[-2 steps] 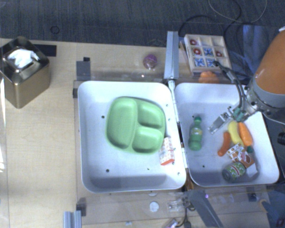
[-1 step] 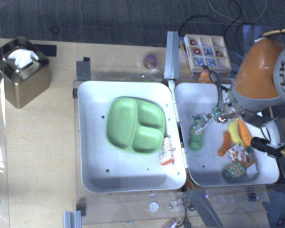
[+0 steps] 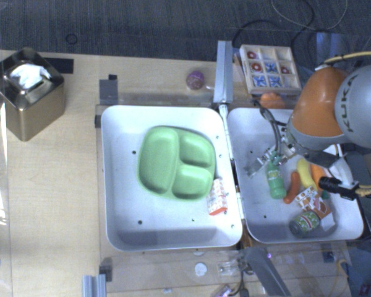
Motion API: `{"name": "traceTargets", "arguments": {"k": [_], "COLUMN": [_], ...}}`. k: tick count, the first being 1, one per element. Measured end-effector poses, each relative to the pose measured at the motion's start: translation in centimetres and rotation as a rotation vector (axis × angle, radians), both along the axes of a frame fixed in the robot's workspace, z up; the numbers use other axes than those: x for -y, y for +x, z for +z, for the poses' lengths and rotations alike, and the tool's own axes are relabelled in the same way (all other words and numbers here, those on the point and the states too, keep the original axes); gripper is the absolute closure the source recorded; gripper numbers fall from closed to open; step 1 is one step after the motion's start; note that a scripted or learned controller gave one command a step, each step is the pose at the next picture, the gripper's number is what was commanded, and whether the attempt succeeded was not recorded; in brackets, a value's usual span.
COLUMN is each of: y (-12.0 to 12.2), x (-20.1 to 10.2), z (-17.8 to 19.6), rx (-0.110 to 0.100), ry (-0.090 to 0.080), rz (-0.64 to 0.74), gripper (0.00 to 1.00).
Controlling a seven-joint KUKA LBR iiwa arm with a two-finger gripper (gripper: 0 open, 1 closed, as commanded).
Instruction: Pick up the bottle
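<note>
A small green bottle (image 3: pixel 276 182) lies in the right bin (image 3: pixel 260 228), roughly in its middle, with its top end pointing to the back. My gripper (image 3: pixel 266 161) is low over that top end, reaching in from the right. It looks open: one metal finger (image 3: pixel 255 166) sticks out to the bottle's left and the other sits close to the bottle's top. The bottle rests on the bin floor and is not lifted.
Right of the bottle lie a yellow piece (image 3: pixel 305 171), an orange carrot-like piece (image 3: pixel 292 188), a printed packet (image 3: pixel 310 199) and a can (image 3: pixel 304 223). The left bin (image 3: pixel 120 215) holds a green divided plate (image 3: pixel 176 162) and a small carton (image 3: pixel 217 197).
</note>
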State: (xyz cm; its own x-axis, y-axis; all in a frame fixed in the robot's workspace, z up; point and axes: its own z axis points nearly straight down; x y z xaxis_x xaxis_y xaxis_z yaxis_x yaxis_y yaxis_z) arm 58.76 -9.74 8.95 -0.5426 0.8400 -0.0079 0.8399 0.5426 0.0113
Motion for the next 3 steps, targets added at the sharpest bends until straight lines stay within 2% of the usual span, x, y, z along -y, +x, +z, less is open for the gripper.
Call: {"name": "traceTargets", "arguments": {"k": [1,2,3], "y": [-1.4,-2.5,-2.3], "x": [1.3,0.5,0.1], "z": [5.1,0.4,1.5], "rx": [-0.007,0.009,0.012], "ry": [0.001,-0.015,-0.008], "rz": [-0.048,0.019,0.022], "gripper": [0.00,0.00,1.00]}}
